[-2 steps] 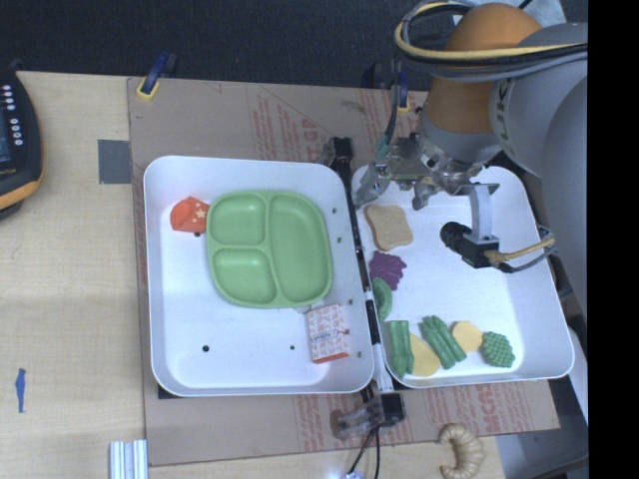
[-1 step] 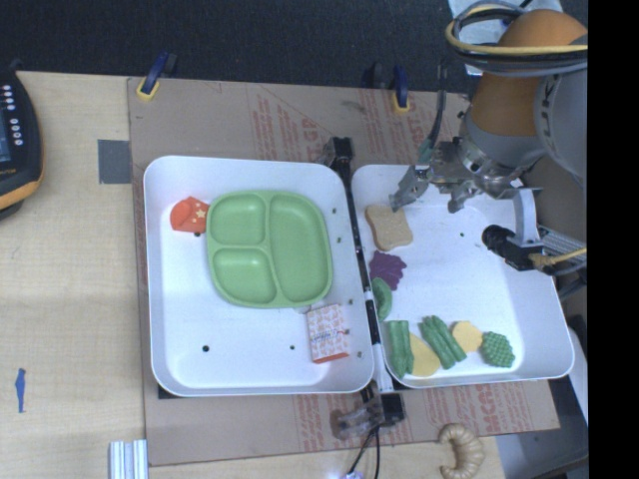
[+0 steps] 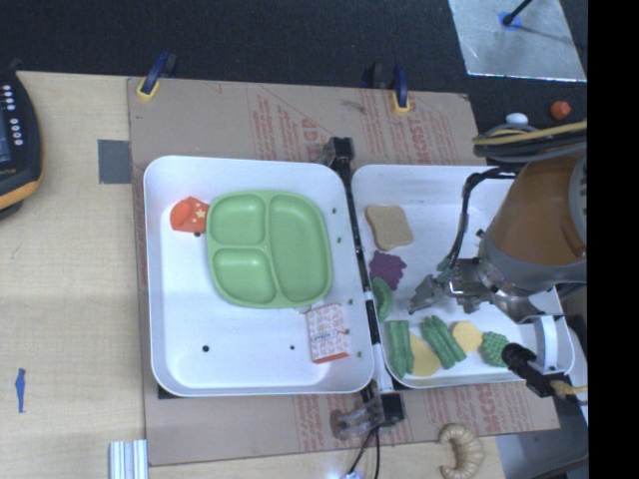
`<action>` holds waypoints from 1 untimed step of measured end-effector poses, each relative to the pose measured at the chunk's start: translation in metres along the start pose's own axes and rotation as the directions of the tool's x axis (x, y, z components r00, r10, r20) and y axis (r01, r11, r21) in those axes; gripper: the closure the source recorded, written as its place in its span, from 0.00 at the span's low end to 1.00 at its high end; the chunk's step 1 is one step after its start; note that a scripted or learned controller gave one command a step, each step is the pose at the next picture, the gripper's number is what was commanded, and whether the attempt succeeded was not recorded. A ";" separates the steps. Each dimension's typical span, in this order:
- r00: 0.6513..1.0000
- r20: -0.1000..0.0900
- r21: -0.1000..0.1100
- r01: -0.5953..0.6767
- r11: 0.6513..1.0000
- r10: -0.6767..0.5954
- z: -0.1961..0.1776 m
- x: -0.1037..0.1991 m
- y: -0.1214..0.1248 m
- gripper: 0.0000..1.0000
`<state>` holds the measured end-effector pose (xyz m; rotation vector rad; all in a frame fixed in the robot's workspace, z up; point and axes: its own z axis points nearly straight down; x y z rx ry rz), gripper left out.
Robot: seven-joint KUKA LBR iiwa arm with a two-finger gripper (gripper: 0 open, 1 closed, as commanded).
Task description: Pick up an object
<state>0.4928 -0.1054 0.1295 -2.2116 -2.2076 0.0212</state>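
**Gripper low over the right bin's toy food**

Nearest the camera, at the table's [image 3: 70, 367] front edge, a tan curled object [image 3: 462, 449] lies on the wood, just outside the cardboard sheet [image 3: 250, 118] beneath the 2 white bins.

In the right bin [image 3: 439, 180], the front row holds the play food: a dark green bean-like piece [image 3: 399, 345], a yellow slice [image 3: 423, 355] touching it, another green pod [image 3: 437, 339], a yellow round piece [image 3: 466, 337] and a bumpy green piece [image 3: 493, 347]. Just behind this row sits the gripper [image 3: 431, 289], reaching in from the right under the arm's orange band [image 3: 539, 218]. Whether it is spread or closed cannot be told from here, and nothing is visibly held between its tips. Left of it lie a purple grape bunch [image 3: 386, 266] and, farther back, a tan bread slice [image 3: 388, 227].

In the left bin [image 3: 170, 347], a small red-and-white packet [image 3: 326, 332] rests near the front right corner. Behind it is a green 3-compartment plate [image 3: 270, 247], with a red-orange toy [image 3: 189, 215] touching its left rim.

At the far edge, 1 yellow clamp [image 3: 152, 78] and 1 blue-and-yellow clamp [image 3: 400, 90] pin the cardboard. A black-and-orange controller [image 3: 15, 143] lies at the far left.
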 end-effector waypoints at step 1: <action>1.000 0.004 -0.021 0.006 1.000 -0.006 0.038 -0.034 0.068 0.00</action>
